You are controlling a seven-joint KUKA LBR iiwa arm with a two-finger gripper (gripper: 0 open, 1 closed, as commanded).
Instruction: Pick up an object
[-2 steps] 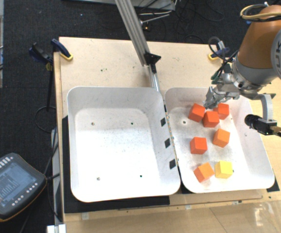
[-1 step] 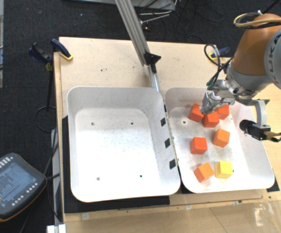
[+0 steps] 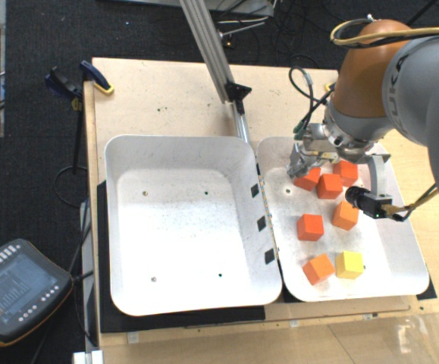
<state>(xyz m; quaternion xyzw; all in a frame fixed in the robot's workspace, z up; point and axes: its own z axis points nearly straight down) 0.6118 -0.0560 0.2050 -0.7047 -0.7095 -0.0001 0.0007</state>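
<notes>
Orange block nearest gripper: an orange cube (image 3: 307,179) sits at the far end of the right bin (image 3: 401,275), directly under the tool.
Neighbouring blocks: 2 more orange cubes, 1 (image 3: 330,185) touching it on the right, another (image 3: 347,172) just beyond.
Other blocks: 3 orange cubes (image 3: 310,227), (image 3: 346,215), (image 3: 318,268) and 1 yellow cube (image 3: 349,265) lie nearer the camera, well apart from the tool.
Gripper position: the gripper (image 3: 305,162) hangs over the far cluster, at the first cube's upper edge.
Jaw state: cannot tell; the wrist housing hides the opening, and no cube is visibly held.
Key relation: the target lies just below and slightly toward the camera; its neighbour crowds the right side.
Left bin (image 3: 120,165): white, beside the right one.
</notes>
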